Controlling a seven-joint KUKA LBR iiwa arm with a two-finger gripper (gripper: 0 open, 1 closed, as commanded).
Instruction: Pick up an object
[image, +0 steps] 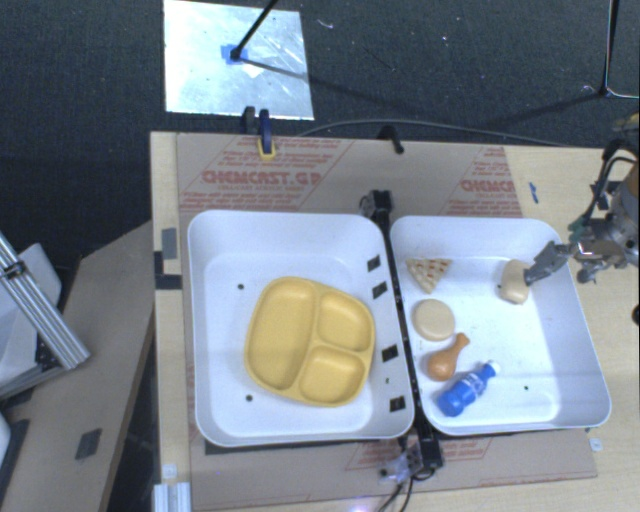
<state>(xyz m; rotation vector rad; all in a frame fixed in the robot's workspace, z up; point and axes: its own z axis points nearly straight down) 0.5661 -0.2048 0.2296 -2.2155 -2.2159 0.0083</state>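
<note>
The right bin holds several toy foods. A tan triangular wedge lies at its far left, with a round beige biscuit below it. An orange-brown drumstick and a blue bottle lie nearer the front. A pale beige lump rests by the far right wall. My gripper comes in over the bin's right rim, its tip just right of that lump and close to it. Nothing shows in its grasp.
The left bin carries a yellow divided plate. A black divider with clips runs between the bins. Cables and the arm's wrist sit at the right edge. A foil sheet lies beyond the bench.
</note>
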